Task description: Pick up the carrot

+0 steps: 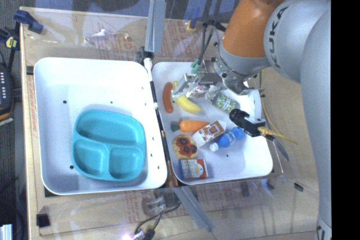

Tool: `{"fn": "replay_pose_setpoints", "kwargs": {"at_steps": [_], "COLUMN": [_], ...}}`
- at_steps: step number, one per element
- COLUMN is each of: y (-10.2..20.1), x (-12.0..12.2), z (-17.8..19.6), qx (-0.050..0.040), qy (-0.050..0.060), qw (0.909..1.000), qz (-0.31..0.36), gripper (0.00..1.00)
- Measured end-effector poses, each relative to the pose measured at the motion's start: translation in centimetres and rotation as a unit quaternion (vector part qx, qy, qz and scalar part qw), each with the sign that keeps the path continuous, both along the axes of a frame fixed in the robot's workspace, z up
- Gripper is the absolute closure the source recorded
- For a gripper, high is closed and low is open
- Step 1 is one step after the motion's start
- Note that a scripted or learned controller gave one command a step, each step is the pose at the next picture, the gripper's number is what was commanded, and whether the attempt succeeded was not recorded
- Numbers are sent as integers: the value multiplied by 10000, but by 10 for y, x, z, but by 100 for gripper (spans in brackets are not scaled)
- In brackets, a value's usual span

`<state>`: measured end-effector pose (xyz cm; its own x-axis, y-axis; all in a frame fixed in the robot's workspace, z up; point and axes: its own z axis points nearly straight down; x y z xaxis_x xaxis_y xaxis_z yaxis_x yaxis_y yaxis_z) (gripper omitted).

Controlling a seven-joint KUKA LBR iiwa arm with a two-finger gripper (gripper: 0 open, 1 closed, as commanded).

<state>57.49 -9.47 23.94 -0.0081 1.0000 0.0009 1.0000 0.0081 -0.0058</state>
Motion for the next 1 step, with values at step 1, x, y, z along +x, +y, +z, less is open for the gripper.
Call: {"fn": "replay_pose_setpoints", "kwargs": {"at_steps": [1], "y": [-67], "x": [-50], "z": [-54], "qx": [-8], "qy": [-1], "qw": [9984], "qz": [-571], "gripper": [0]}}
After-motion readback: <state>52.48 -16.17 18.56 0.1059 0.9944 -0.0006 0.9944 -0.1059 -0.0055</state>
